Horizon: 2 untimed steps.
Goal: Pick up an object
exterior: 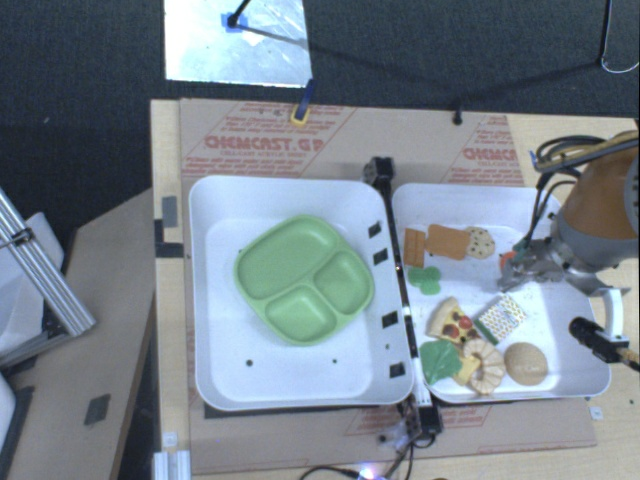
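Several toys lie below the gripper in the right bin; nothing grasped yet, finger spread unclear. Next: descend onto the cracker.

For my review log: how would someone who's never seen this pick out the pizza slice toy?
Go to the right bin, the one full of small toys. Along its left half, the pizza slice lies below the green clover piece and left of the checkered square. It alone is a yellow wedge with red spots.

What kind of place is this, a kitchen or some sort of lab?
Most likely a robotics lab: a robot arm reaches over two white bins, one holding toy food, the other a green divided plate.
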Available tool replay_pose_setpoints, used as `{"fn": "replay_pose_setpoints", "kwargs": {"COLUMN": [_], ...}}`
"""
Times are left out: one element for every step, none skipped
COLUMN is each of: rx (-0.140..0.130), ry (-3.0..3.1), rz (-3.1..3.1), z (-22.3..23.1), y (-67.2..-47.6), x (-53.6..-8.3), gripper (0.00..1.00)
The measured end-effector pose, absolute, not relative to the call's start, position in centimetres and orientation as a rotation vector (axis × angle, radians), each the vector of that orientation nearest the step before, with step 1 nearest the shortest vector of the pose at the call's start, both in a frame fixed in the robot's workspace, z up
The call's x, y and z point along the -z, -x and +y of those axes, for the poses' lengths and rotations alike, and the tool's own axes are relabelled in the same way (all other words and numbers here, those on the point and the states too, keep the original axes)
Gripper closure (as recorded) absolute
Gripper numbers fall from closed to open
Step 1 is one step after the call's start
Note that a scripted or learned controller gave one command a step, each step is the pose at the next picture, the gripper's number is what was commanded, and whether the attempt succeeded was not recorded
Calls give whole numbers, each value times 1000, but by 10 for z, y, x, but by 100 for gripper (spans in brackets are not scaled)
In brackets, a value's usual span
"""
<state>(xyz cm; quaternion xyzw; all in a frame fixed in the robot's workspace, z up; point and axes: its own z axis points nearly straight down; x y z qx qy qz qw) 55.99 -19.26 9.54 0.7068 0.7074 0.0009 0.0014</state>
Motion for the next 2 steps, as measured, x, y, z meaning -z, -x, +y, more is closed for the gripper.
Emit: {"fn": "replay_pose_setpoints", "kwargs": {"rx": [-4, -4], "ry": [-2216, -2214], "rz": [2218, 2222], "z": [-202, -205], "y": [-564, -566], "x": [-154, -198], "gripper": [100, 100]}}
